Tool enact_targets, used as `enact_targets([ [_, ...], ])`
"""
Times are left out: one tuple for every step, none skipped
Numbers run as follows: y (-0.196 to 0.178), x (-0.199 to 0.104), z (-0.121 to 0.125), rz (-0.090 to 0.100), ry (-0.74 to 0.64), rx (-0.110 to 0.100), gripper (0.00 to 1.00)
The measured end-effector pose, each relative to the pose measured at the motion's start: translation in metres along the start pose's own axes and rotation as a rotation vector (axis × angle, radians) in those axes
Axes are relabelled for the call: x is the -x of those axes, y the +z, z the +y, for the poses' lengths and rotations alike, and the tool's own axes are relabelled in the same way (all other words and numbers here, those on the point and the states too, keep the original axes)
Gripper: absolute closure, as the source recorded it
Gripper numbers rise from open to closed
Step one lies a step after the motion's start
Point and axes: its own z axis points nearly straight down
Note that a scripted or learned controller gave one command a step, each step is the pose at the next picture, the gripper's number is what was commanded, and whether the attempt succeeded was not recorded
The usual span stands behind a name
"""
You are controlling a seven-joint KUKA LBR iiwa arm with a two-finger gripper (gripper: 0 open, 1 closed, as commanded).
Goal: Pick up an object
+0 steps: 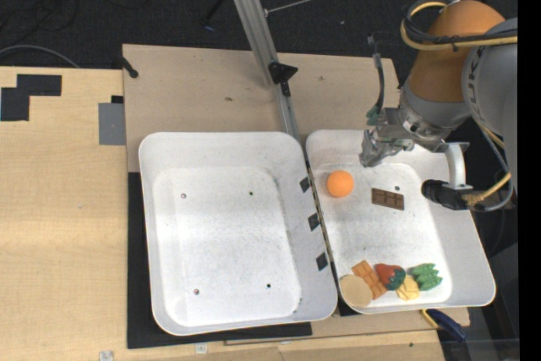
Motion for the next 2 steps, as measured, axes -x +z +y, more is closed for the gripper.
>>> enact_targets([
  [-0.043, 0.003, -0.003, 0.0, -0.002, -0.001, 1.0],
  [-0.032, -0.046, -0.017, 0.003, -0.005, -0.008, 1.0],
])
